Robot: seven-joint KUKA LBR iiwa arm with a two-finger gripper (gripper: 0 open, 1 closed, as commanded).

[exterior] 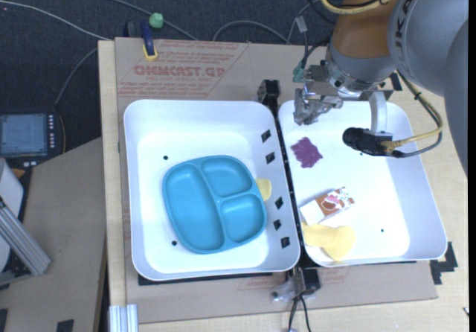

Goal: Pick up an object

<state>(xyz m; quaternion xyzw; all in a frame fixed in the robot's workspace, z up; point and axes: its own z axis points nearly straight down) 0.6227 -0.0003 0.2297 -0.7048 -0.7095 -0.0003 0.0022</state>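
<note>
Purple piece [306, 152] lies flat in the right bin [416, 196], end effector [306, 116] hovering just above.
Fingers look narrow and empty, though that's hard to read; descending here, they could skid off something so thin, or clip the bin wall.

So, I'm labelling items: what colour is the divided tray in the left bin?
Light blue tray, seen clearly in the camera view.
</note>
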